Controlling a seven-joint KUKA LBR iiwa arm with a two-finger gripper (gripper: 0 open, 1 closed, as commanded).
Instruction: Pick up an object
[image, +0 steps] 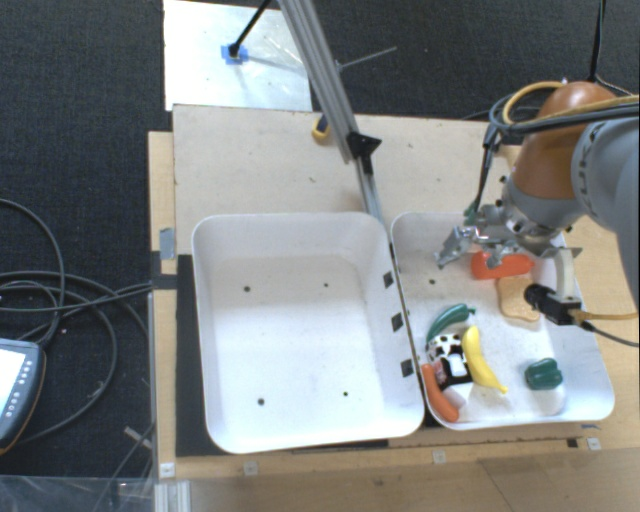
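We see the grey arm (590, 160) reaching in from the right over the right bin (600, 400), its orange band above the wrist, and the gripper (490, 240) hanging low above the far part of that bin. Whether the jaws are spread or pressed together we cannot tell, since the wrist hardware hides them from this slanted view. Just under and beside the gripper lies an orange block (500, 265), with a tan, cookie-like piece (518, 300) near it, so we judge the orange block to be the likely target of the pick; nothing shows between the jaws, so we do not count anything as held. The remaining candidates crowd the near part of the same bin: a green pepper-like piece (450, 320), a yellow banana (482, 358), a black-and-white toy (450, 358), an orange carrot (438, 392) against the dividing wall, and a dark green object (543, 374) set apart to the right. That clutter probably explains the choice of the far, more open spot. The left bin (215, 300) sits beside it on the worktop (260, 160), presumably as the place for moved items.
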